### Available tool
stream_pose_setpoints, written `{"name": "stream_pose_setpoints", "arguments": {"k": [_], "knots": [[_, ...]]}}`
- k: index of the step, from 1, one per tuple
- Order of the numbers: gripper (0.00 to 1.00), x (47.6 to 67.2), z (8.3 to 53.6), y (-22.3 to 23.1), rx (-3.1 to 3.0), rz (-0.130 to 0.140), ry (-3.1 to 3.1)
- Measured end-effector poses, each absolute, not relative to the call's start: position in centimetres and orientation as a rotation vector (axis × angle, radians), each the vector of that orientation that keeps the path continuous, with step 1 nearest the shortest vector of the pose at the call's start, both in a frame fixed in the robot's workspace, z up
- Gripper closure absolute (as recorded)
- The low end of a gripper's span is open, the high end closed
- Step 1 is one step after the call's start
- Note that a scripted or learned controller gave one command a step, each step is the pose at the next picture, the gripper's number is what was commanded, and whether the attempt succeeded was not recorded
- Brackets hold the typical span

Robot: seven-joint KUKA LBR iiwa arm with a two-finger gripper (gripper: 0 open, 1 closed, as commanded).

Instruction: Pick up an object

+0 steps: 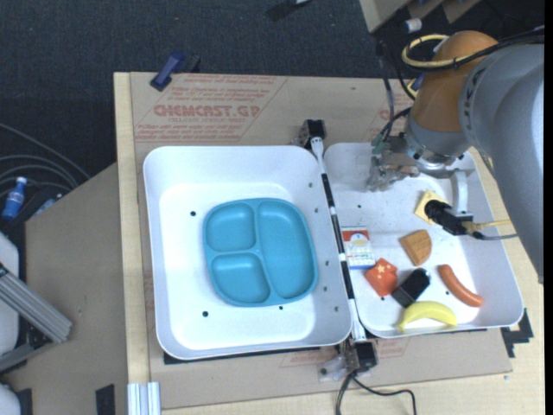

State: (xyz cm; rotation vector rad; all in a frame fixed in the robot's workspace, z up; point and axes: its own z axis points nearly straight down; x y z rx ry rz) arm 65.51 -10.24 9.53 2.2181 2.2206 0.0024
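The objects sit bunched at the near end of the right bin (497, 314): banana (428, 316), black block (411, 286), red piece (381, 276), hot dog (460, 285). Farther back, the gripper (386, 173) hangs low over the bin's far corner, can't tell its state. Risk: the tight cluster could make a grab slip or snag two. The left bin (164, 232) holds a blue tray (259, 251). Plywood bench (207, 102), dark carpet (104, 24) beyond.

Banana (427, 316): yellow, curved, lying flat by the right bin's near edge.
Hot dog (459, 285): orange-red, slanting, just right of it.
Black block (410, 287): touching red piece (381, 276).
Toast slice (416, 246): brown, mid-bin.
Small carton (356, 245): red-and-white, by the left wall.
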Motion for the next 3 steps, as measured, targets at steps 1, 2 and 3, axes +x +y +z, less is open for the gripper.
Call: {"name": "stream_pose_setpoints", "arguments": {"k": [1,2,3], "knots": [[0.00,65.5,9.5,-10.2,2.218,0.002,2.221],[0.00,58.7,8.4,-9.4,2.224,-0.002,2.222],[0.00,50.4,8.4,-11.3,2.224,-0.002,2.221]]}}
